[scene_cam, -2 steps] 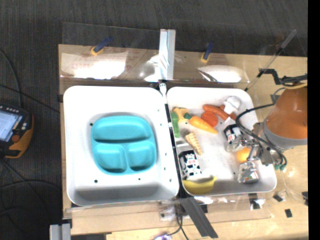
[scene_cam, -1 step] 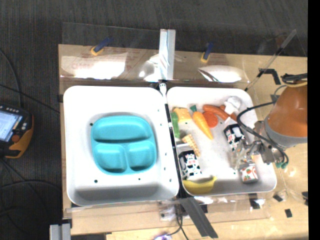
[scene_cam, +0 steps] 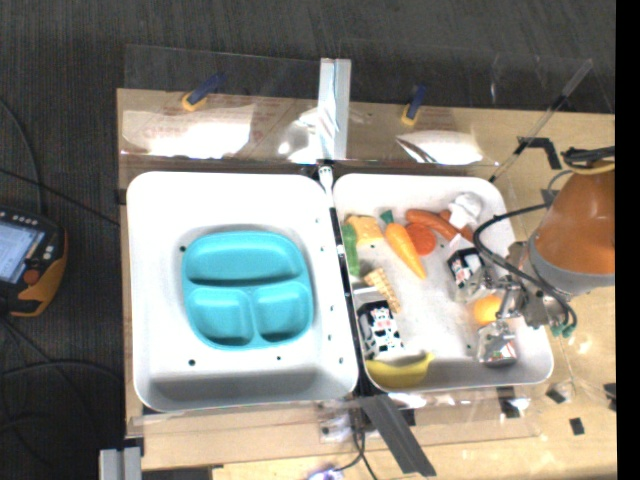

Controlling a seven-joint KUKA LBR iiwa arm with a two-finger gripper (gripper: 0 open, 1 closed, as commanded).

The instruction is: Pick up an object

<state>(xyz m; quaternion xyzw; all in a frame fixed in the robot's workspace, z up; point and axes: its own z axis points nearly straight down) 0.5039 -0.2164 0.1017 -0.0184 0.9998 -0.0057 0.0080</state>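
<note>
Your gripper [scene_cam: 497,330] hangs low over the right bin [scene_cam: 440,363], at its right side. You cannot tell how its jaws stand. The nearest object, a small orange fruit [scene_cam: 484,309], lies just beside it, toward the bin's middle.

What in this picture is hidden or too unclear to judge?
- Gripper, camera view: the wrist covers its fingers, so open or shut is unclear.
- Orange object: partly behind the gripper; kind unclear.
- Banana: its lower side lies behind the right bin's rim.
</note>
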